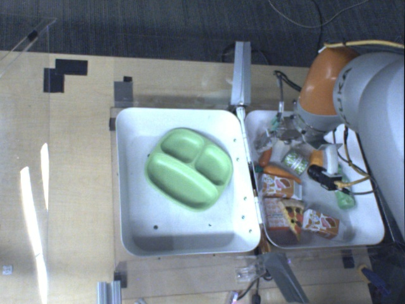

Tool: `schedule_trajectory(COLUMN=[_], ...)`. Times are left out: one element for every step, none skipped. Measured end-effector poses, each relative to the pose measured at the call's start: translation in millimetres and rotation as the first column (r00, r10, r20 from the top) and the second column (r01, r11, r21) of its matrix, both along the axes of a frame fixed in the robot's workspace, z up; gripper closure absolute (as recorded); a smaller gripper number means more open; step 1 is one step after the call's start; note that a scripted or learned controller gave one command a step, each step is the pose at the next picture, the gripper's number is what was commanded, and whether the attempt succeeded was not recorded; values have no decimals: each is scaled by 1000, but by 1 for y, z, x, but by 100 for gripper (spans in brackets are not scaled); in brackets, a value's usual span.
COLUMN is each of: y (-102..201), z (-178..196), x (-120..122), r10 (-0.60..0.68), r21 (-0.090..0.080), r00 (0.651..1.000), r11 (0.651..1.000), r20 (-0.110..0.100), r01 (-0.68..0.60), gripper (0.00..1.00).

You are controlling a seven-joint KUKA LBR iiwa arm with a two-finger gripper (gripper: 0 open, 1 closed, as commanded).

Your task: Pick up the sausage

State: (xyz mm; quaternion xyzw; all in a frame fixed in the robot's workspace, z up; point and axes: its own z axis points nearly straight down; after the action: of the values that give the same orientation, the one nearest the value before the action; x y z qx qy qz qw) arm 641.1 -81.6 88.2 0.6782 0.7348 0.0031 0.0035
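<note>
At the lower right of the frame, in the right white shallow bin (373, 230), I see small printed food packets (319, 223). Just above them lies an orange-brown elongated piece (281, 171), which I take for the sausage, among other small items. The gripper (288, 132) hangs over the upper part of this bin, near the sausage; I cannot tell its state. The left white bin (136, 233) carries a green divided plastic plate (188, 166).

The bulky, smooth grey robot arm (373, 106) carries a rounded orange band (323, 84) above its wrist; thin yellow and black cables trail alongside.
</note>
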Motion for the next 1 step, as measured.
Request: schedule_trajectory(y=[1], z=[13], x=[3], r10=[1], r21=[2], r00=[1000], r11=[1000], r20=[7], r01=[-1], gripper=[100])
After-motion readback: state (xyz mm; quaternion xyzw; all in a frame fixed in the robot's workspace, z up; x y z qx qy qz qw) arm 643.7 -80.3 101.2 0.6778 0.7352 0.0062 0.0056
